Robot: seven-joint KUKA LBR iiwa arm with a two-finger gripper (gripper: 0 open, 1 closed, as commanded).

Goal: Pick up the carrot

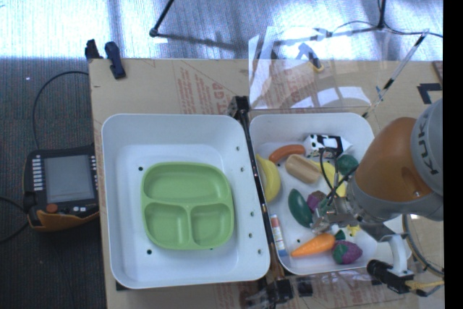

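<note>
The carrot (315, 245) lay in the right bin (264, 128), near that bin's front edge, orange body roughly level with its tip pointing toward the left and its thicker end toward the right. The gripper (331, 214) hung just above and slightly behind the carrot's thick end — whether it touched the carrot could not be told, and nothing was seen between its fingers. Their state could not be made out, since the arm (394, 170), grey with its orange band, covered most of the wrist from the right. Just right of the carrot sat a purple toy with a green patch (346, 252), close to or touching the carrot's thick end. Behind the gripper lay a dark green toy vegetable (299, 207) and a small purple piece (316, 199). Further back were a hot dog bun (302, 168), an orange-red sausage-shaped toy (286, 153) and a black-and-white toy (323, 144) near the back wall. A yellow toy fruit (269, 179) rested against the right bin's left wall, and a thin tube-like item (277, 231) lay along the same wall further forward. The left bin (123, 148) held a green divided tray (188, 205) — three compartments, lying flat, well apart from the carrot. A teach pendant (61, 187) sat on the floor left of the bench.
</note>
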